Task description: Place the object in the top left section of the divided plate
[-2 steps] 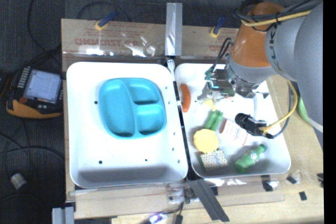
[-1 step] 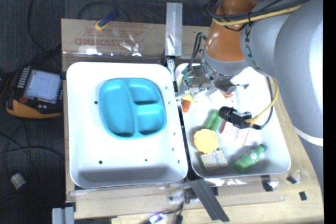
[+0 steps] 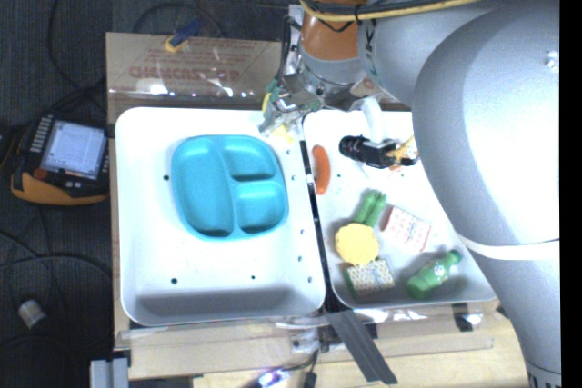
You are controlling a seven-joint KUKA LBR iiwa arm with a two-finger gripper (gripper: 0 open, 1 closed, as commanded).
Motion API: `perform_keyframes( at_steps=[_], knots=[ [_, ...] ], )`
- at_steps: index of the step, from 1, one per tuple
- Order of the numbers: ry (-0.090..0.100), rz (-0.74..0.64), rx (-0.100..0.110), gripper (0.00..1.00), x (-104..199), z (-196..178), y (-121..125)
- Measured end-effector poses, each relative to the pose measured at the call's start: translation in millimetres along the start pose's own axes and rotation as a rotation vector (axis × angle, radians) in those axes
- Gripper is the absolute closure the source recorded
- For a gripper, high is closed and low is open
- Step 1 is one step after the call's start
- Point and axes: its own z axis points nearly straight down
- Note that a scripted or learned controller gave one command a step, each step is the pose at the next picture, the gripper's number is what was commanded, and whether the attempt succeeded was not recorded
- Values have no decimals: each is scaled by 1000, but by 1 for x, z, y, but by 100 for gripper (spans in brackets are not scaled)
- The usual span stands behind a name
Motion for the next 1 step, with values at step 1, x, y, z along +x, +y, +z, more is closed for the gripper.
perform_keyframes(
  at_steps=[1],
  knots=[
    [-1, 0, 0, 0, 0, 0, 0]
  ],
)
